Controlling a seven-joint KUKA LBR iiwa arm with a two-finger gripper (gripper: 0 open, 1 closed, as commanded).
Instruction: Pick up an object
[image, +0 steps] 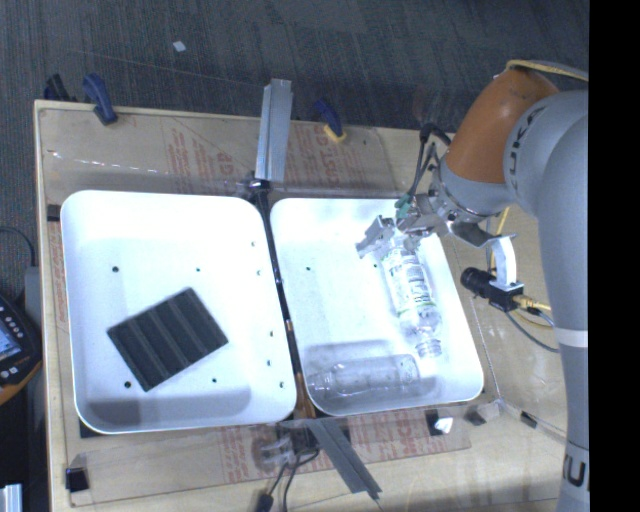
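One fixed overhead cam, slanted down on both bins: left bin (160, 215), right bin (330, 225) (whole bench (150, 150) framed).

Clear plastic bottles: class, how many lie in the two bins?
2, both in the right bin. One labelled bottle lies along its right side, just below the gripper. One bottle lies across its near end. None seems hidden.
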